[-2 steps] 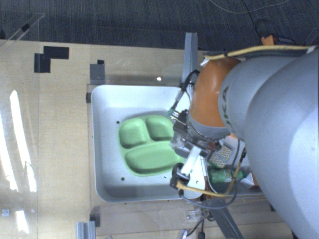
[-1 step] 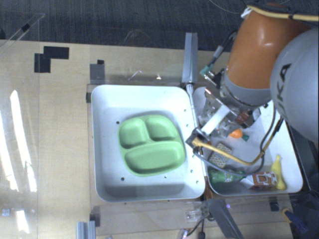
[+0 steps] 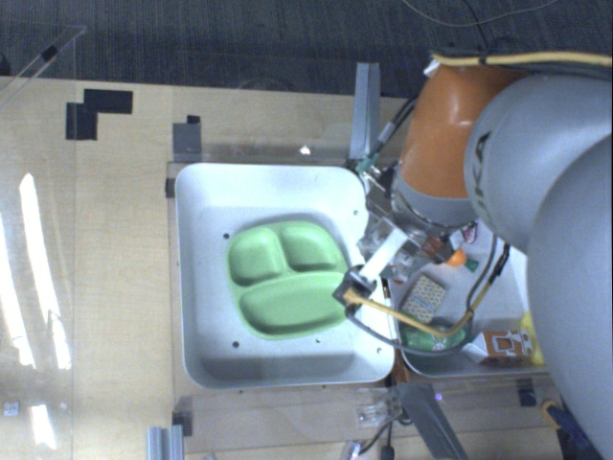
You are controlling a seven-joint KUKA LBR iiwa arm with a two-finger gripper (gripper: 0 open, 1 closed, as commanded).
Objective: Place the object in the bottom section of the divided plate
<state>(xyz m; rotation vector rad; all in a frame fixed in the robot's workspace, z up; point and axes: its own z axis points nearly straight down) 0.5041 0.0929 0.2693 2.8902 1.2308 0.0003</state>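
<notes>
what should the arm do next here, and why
Probably ease down onto a thing in the right bin, such as the checked packet, and try a grasp. The arm hangs over that bin, while the green divided plate in the left bin has its bottom section bare, so an object must be picked before anything moves across.

Arm (image 3: pixel 551 171) reaching in from the right
I'm watching it bending low, orange band (image 3: pixel 442 127) facing up, the wrist (image 3: pixel 426 214) pointing down and the gripper (image 3: pixel 414 255) hanging mostly hidden beneath it.
</notes>
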